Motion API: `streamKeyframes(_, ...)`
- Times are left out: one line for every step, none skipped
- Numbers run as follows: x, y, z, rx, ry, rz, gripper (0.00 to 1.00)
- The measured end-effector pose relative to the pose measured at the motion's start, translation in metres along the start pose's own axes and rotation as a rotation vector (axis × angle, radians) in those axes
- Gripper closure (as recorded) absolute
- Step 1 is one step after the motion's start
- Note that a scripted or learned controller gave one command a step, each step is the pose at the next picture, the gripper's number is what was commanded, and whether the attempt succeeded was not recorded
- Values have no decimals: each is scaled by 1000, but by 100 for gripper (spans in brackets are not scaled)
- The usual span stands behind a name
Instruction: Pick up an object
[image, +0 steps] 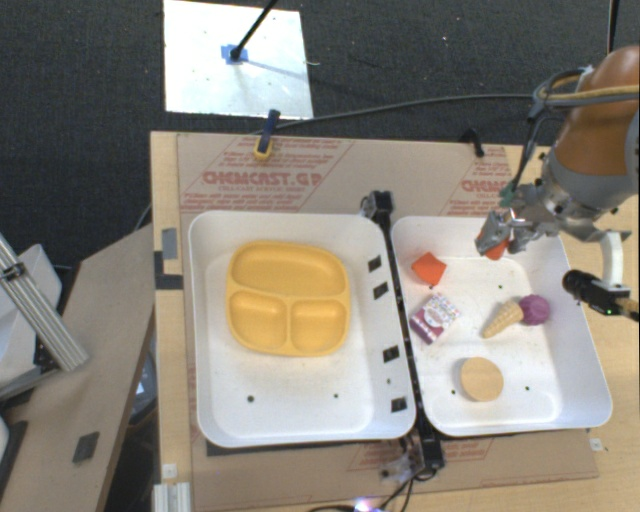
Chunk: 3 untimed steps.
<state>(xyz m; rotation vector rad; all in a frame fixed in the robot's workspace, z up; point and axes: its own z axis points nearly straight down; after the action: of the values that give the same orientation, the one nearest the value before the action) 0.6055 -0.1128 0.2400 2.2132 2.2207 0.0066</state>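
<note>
Grey arm (590, 190) with broad orange band, black cable looped above, small metallic grey wrist end.

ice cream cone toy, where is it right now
The ice cream cone toy lies in the right bin, between the pink packet and that bin's right wall, above the tan disc.

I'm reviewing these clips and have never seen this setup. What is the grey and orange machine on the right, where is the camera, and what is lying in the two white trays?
It is a robot arm with a two-finger gripper, filmed by one fixed camera looking down at a slant. The left bin holds a yellow divided plate. The right bin holds an orange block, a small pink-and-white packet, a toy ice cream cone with a purple scoop, and a round tan disc. The gripper hangs over the right bin's far edge, with something small and orange at its tip; whether that is gripped is unclear.
</note>
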Motion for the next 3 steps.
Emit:
streamKeyframes(0,2,-48,1,0,0,100)
streamKeyframes(50,-13,-38,7,2,-5,100)
streamKeyframes(111,-16,-23,6,3,-6,100)
